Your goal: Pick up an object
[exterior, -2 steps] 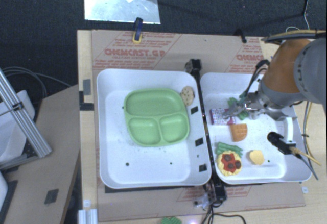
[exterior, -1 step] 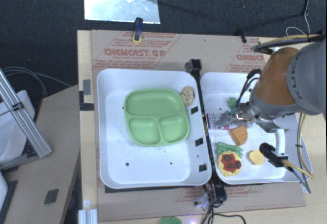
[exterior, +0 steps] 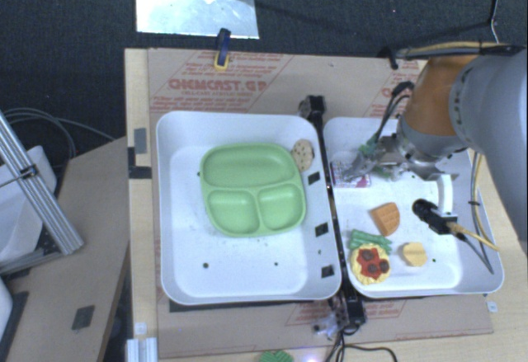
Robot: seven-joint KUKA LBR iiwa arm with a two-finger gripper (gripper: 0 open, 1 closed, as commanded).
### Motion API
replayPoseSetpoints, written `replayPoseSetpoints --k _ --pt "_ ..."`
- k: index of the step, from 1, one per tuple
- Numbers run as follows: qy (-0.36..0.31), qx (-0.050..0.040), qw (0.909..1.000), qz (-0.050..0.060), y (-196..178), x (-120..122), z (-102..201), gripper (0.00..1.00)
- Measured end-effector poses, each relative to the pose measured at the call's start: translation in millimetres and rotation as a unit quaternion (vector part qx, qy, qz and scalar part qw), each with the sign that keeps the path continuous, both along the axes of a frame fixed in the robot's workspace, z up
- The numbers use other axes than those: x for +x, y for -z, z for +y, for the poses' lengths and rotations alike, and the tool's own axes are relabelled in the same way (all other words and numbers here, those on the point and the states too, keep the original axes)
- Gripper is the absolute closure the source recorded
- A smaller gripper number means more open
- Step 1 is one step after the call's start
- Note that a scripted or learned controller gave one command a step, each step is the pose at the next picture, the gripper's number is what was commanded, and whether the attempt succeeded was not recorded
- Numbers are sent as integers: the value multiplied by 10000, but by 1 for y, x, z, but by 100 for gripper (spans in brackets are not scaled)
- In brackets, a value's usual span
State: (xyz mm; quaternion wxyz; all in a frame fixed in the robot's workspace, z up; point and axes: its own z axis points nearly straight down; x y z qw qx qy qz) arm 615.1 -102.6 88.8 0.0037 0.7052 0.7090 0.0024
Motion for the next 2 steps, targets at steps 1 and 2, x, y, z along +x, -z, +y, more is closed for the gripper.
replayPoseSetpoints --k 1,2 --pt "21 7 10000 13 2 -42 -24 0" --pt "18 7 10000 25 -7 -43 -24 100"
